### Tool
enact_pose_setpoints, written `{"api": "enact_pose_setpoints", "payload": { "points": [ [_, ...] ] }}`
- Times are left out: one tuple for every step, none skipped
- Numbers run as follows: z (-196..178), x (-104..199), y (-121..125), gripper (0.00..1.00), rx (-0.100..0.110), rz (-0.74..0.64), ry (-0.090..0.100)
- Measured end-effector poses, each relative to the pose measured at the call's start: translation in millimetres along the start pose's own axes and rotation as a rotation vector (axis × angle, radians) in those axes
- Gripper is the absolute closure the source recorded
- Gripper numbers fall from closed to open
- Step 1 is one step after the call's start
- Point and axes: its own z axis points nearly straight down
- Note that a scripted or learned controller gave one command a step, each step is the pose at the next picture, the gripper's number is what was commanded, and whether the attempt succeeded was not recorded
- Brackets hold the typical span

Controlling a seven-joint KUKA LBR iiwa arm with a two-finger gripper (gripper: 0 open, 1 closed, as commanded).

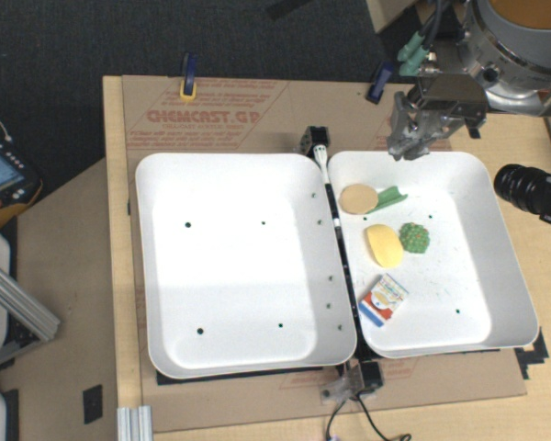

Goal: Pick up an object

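Note:
The right bin (482,200) holds several small objects. A tan round cookie-like disc (357,198) lies near its left wall, with a green strip (388,197) touching its right side. Below them sit a yellow lemon-shaped piece (384,245) and a green broccoli floret (414,237) side by side. A small red, white and blue packet (384,299) lies nearer the front. My gripper (406,147) hangs over the bin's far rim, above and behind the objects, with nothing seen between its fingers.
The left bin (165,274) sits beside the right one, joined by a black hinge strip (331,211). A black cylinder (529,189) juts in at the right edge. A blue and yellow clamp (189,81) stands on the cardboard at the back.

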Motion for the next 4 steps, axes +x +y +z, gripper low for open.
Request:
{"api": "enact_pose_setpoints", "payload": {
  "points": [
    [32,39,-1,1.0,0.017,-0.003,-0.003],
    [-21,98,0,1.0,0.004,-0.005,0.001],
    [-18,139,0,1.0,0.009,-0.004,0.0],
    [-29,138,0,1.0,0.004,-0.002,0.001]
  ]
}}
